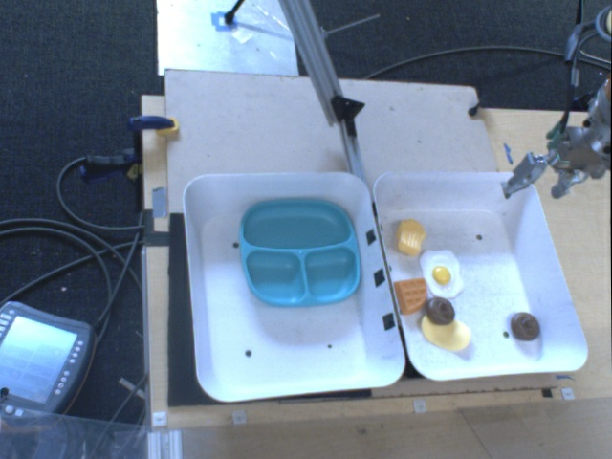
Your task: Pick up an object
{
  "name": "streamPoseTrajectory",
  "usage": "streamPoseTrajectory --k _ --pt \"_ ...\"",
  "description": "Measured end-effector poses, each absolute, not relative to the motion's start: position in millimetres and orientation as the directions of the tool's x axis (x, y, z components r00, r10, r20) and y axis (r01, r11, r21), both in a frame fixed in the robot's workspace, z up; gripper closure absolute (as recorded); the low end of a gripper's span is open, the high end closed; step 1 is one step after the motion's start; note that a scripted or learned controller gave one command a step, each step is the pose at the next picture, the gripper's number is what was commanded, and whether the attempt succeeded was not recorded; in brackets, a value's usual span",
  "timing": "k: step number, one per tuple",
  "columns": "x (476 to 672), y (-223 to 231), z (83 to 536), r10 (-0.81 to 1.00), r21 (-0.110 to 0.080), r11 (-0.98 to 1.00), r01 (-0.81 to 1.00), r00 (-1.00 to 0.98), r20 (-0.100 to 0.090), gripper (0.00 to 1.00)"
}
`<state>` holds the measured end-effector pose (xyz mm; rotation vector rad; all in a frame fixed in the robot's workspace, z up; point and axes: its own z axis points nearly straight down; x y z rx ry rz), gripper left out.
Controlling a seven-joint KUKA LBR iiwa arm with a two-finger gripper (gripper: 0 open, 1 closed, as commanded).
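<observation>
**Inspector:** Report the candidates for pickup.

**Operator:** I see them all in the right bin [550, 256]. A fried egg [442, 275] lies near the middle, a yellow bun-like piece [411, 237] above and left of it, an orange block [411, 295] against the left wall. A small brown round [440, 311] sits on or touches a yellow slice [447, 334]; I cannot tell which. A second brown round [524, 326] lies apart, toward the near right corner.

**Inspector:** And the pincer?

**Operator:** The pincer [540, 175] hangs over the bin's far right rim, well apart from every item. Two fingers stand spread with a gap between them and nothing in it, so I read it as wide and holding nothing.

**Inspector:** Risks?

**Operator:** In my judgement, the left cluster is crowded: closing on one piece could nudge a neighbour or catch two. The egg and slice look flat and may slip the fingers. The block hugs the wall, which could foul a finger.

**Inspector:** Anything unclear?

**Operator:** The arm is cut off at the right edge, and the fingertips are small and blurred. The left bin [210, 256] holds a blue divided tray [296, 251]; the counter [239, 113] lies beyond.
</observation>
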<state>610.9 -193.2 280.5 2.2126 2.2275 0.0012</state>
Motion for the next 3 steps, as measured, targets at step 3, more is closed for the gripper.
streamPoseTrajectory --k 3 --pt "612.3 -185.4 156.0 1.0 -0.004 0.003 1.0 -0.003 0.001 0.0"
